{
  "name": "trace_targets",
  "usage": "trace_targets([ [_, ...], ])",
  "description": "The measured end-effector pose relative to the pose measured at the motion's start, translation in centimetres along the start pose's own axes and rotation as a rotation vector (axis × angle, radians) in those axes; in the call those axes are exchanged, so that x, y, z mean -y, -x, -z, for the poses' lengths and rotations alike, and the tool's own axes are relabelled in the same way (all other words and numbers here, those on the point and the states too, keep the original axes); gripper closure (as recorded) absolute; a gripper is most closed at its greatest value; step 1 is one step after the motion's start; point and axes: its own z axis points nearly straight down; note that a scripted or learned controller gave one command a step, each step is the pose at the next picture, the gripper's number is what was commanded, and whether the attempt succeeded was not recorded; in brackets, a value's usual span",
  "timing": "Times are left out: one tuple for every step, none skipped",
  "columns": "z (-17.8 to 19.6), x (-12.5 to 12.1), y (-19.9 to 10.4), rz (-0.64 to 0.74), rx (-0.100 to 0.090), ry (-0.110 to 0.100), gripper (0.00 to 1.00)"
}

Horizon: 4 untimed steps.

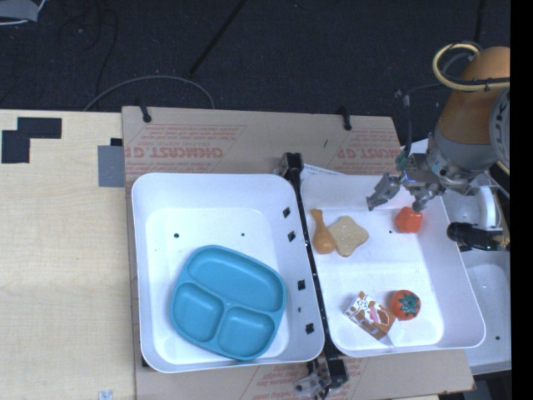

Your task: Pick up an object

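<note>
The claw (403, 192) hangs open over the far part of the right bin (466, 307), its fingers spread just above and left of a small red toy (408, 220) that looks light, hard and smooth, so squeezing across its rounded middle seems safest against slipping.
</note>
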Motion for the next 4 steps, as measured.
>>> trace_targets([
  [0.9,-0.3,0.0,0.002,0.002,0.014,0.00],
  [-4.0,0.4,-0.7,0.001,0.001,0.010,0.00],
  [-9.7,-0.5,-0.6,0.004,0.002,0.012,0.00],
  [-10.0,-0.7,-0.6,0.005,0.004,0.016,0.00],
])
